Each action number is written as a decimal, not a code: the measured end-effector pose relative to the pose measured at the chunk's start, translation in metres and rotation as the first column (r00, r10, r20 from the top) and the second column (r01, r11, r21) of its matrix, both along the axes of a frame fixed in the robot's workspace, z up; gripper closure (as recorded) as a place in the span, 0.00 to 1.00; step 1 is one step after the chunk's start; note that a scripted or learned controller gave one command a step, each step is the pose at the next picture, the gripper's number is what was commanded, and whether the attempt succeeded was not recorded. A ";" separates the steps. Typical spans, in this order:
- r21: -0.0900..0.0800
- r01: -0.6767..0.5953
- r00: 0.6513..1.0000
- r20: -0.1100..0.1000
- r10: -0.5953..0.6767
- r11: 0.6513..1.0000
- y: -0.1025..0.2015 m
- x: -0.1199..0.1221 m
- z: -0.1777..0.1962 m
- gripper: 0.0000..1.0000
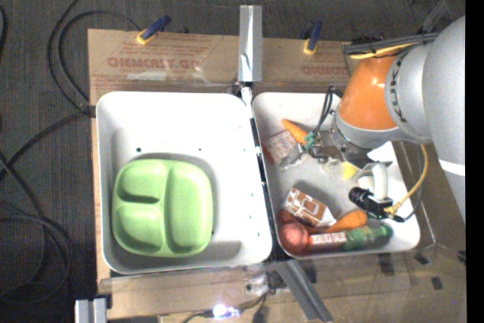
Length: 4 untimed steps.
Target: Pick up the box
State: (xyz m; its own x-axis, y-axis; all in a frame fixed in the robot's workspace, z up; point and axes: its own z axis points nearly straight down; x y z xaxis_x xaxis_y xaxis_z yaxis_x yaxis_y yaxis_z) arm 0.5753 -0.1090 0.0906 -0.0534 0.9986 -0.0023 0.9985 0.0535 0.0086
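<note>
Two white bins before us, gripper low in the right bin beside the box, grip perhaps hidden, we cannot tell.

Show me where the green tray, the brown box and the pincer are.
green tray (163, 206): camera view, centre divider.
brown box (308, 207): camera view, top face.
pincer (316, 147): camera view, its tip.

On the flat brown cardboard sheet under the two bins you can see faded reddish print running along its top edge, with a second patch near the right clamp, but the letters are too blurred for you to read. The small brown-and-white patterned box in the right bin carries markings you cannot make out. The green bottle's red-and-white label is likewise unreadable.
</note>
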 end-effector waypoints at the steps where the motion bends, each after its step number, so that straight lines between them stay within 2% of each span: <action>1: -0.001 0.043 0.999 0.006 -0.043 0.999 0.008 -0.079 0.000 0.00; 2: -0.002 0.256 0.967 -0.011 -0.256 0.967 0.034 0.017 0.093 0.00; 3: 0.001 0.270 0.963 -0.015 -0.270 0.963 0.010 -0.056 0.041 0.00; 4: -0.004 0.509 0.861 -0.011 -0.509 0.861 0.008 0.052 0.032 0.00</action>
State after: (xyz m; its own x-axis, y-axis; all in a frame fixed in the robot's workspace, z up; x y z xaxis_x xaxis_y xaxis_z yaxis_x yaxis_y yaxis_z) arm 0.6268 -0.1009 0.1225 0.4623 0.8867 -0.0053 0.8867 -0.4623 -0.0025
